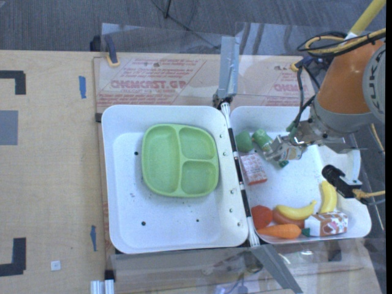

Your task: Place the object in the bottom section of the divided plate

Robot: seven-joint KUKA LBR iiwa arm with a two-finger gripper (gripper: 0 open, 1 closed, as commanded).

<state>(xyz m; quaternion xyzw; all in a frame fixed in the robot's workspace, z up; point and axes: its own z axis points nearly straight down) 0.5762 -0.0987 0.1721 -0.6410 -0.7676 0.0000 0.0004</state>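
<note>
End effector (280, 152) hangs over my right bin (306, 182) beside the green toy (257, 138); finger state indeterminate; divided plate (180, 160) occupies left bin (122, 182).

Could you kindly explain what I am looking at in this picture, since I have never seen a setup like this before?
This is one camera fixed above a workbench, looking down at a slant. The grey robot arm with an orange band reaches in from the right of the picture; its end effector is the grasping part, hovering over the right-hand shallow white bin. I cannot tell whether it grips anything.

That bin holds toy food: a green round piece and a second green piece near the end effector, a small red and white packet, two yellow plastic bananas, an orange carrot, a red piece and a small juice carton.

The left-hand white bin holds a light green divided plastic plate with three sections. The job is to put an object into the plate's bottom section.
</note>
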